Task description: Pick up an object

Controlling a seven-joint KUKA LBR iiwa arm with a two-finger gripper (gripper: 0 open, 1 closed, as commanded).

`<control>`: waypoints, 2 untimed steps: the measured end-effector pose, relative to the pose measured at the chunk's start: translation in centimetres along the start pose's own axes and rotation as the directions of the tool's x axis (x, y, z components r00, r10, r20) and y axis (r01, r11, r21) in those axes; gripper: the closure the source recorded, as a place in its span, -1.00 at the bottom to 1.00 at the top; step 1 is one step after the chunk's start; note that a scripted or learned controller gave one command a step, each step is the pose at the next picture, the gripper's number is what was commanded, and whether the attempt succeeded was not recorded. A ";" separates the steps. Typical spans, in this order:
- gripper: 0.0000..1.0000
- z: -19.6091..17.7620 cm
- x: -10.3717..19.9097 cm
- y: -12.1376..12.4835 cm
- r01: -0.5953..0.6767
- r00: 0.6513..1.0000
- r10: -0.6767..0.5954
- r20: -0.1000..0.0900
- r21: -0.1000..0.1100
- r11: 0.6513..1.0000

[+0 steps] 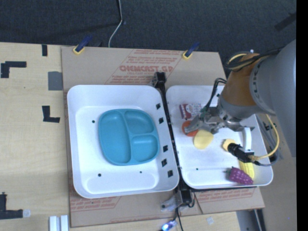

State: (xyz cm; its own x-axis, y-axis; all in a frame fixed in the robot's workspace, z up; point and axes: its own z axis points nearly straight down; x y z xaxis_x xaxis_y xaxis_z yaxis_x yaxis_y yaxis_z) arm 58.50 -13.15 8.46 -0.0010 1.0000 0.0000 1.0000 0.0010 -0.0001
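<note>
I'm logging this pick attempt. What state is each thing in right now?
Blue divided plate: flat in the left bin, nothing on it.
Yellow lemon-like object: lying in the right bin, just below the gripper.
Red object: on the bin floor, at the gripper's tip.
Red-and-white packet: lying flat.
Purple object: lying near the front rim.
Gripper: lowered into the right bin; grasp unclear.

Both bins [82, 143] are white. The divided plate [128, 136] in the left bin is plain turquoise. In the right bin lie a pale yellow lemon-like piece [203, 139], an orange-red piece [187, 127], a red-and-white packet [188, 110], a yellow corn cob [248, 168] and a purple item [238, 175]. The arm [262, 88] is grey with an orange band.
</note>
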 end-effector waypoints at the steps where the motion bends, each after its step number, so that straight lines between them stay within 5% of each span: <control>1: 1.00 -1.3 0.1 0.2 0.002 1.000 -0.002 0.000 -0.005 1.000; 2: 1.00 -6.5 -0.9 0.3 -0.001 1.000 0.001 0.001 -0.003 1.000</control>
State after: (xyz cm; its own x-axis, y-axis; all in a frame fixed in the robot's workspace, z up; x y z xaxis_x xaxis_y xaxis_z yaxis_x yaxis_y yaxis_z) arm 58.84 -14.09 14.97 -0.0003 1.0000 -0.0015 1.0000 0.0003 0.0033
